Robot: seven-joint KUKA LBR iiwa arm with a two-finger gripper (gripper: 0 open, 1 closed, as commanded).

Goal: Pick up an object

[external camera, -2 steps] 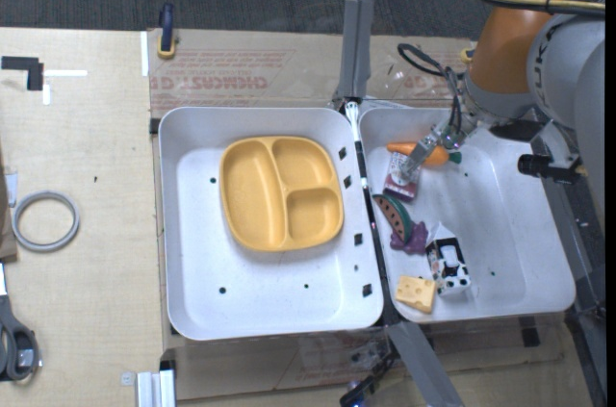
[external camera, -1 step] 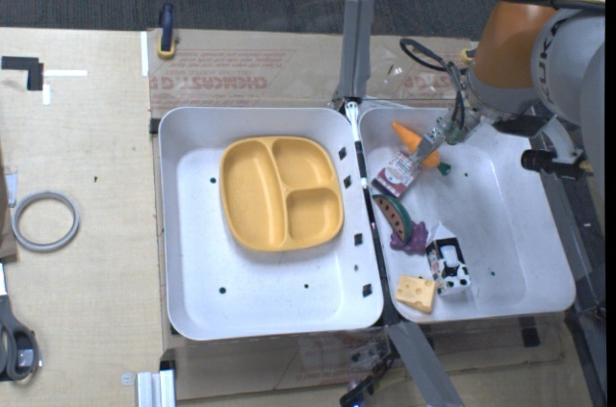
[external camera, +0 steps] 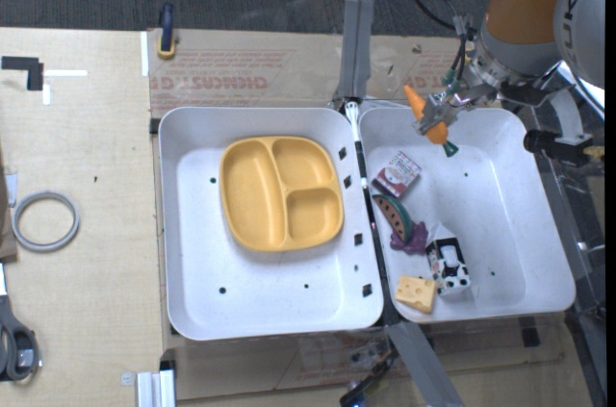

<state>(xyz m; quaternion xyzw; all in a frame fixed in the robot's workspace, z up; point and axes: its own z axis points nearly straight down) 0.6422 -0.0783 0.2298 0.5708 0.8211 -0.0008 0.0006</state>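
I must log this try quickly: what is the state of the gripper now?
Gripper: shut on the orange carrot-shaped toy, lifted above the right white bin.

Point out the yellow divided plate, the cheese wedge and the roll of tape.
yellow divided plate [external camera: 252, 193]: camera view, floor of its large compartment.
cheese wedge [external camera: 416, 293]: camera view, its top face.
roll of tape [external camera: 43, 202]: camera view, upper part of the ring.
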